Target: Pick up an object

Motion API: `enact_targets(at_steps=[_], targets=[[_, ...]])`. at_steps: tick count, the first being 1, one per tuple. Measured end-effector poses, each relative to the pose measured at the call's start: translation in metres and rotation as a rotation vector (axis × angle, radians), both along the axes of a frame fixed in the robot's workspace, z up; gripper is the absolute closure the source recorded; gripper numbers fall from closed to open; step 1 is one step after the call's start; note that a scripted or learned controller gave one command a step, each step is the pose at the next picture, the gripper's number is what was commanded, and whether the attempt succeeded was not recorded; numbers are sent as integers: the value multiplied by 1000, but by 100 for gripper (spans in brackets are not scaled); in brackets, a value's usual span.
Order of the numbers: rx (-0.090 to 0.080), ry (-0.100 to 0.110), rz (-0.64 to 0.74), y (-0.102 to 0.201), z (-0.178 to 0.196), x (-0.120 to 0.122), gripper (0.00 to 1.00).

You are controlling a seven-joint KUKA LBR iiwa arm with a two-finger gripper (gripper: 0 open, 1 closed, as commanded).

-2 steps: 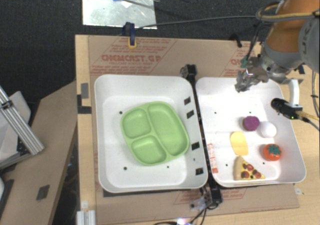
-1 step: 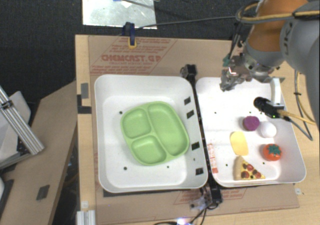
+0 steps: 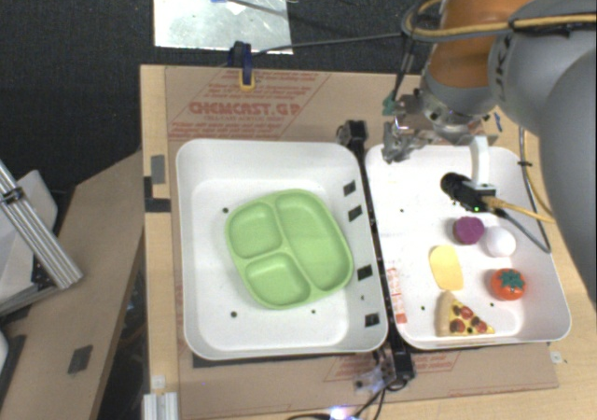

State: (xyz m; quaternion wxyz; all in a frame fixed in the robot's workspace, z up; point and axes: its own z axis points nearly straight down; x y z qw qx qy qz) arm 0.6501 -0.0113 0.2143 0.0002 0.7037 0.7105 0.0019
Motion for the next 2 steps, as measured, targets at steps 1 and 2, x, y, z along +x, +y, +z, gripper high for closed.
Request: enact_targets(at_steps=[1, 2], targets=[[1, 0, 1, 61, 3, 5, 100], [0, 2, 0, 114, -5, -1, 100]])
